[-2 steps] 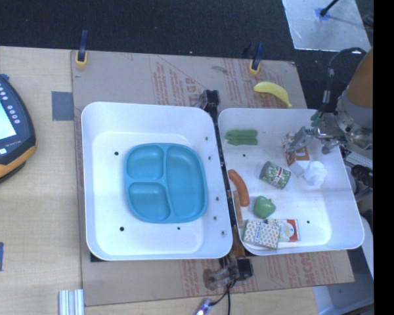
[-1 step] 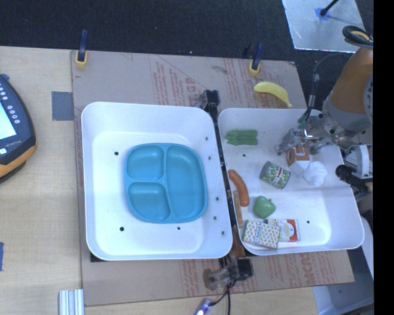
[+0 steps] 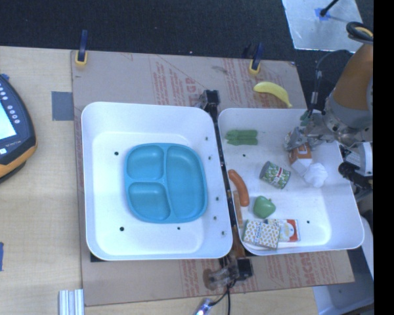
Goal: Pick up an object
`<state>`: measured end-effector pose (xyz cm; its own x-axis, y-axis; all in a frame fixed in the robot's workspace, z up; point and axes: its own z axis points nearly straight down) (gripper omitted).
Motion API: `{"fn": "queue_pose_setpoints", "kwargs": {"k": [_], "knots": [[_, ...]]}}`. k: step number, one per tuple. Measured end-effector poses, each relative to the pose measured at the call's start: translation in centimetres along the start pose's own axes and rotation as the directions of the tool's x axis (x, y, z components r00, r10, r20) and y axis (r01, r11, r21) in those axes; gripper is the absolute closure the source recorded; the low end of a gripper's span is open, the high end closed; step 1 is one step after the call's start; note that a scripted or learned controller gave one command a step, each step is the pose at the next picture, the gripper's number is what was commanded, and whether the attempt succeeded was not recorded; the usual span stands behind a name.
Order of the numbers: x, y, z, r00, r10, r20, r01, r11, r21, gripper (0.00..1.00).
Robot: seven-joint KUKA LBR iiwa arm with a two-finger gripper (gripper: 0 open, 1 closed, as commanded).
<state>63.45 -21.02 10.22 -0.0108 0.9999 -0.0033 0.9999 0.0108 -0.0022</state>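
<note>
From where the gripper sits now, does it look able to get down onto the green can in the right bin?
Probably yes. The gripper hangs over the right bin's upper part, and the green can lies just below-left of it on open floor. Its nearest neighbours, a white object and the sausage, stand apart from it.

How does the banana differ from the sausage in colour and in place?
The banana is yellow; the sausage is orange-brown. The banana lies on the cardboard outside the right bin; the sausage lies inside it, near its left wall. The banana is curved; the sausage is nearly straight. Both are long and narrow.
</note>
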Motion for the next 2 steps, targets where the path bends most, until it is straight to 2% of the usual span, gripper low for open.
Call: {"fn": "queue_pose_setpoints", "kwargs": {"k": [1, 2], "knots": [[6.7, -1.8, 0.9, 1.000, 0.004, -0.003, -0.004, 1.000, -0.001, 1.00], [16.0, 0.7, -9.1, 1.000, 0.006, -0.005, -0.006, 1.000, -0.001, 1.00]]}}
